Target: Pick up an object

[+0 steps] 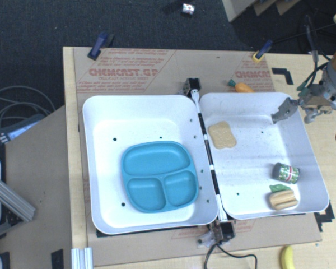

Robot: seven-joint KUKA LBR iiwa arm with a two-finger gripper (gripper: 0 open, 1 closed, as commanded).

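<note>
Gripper (291,110) at the right bin's (252,206) far edge; I can't tell its opening, and see nothing held.

My worry: the green can (285,173) nearer me could roll away.

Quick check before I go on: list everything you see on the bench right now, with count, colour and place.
bins: two, white, side by side on the bench
divided tray: one, blue, three compartments, in the left bin
bread slice: one, tan, right bin, near its left wall
can: one, green and white with a red band, lying on its side, right bin, near its right wall
hot dog: one, tan with a green edge, right bin, just in front of the can
carrot: one, orange, on the bench behind the right bin
banana: one, yellow, on the bench at the front edge
clamps: two, blue, at the bench's back edge
gripper: one, grey, over the right bin's back right corner
</note>
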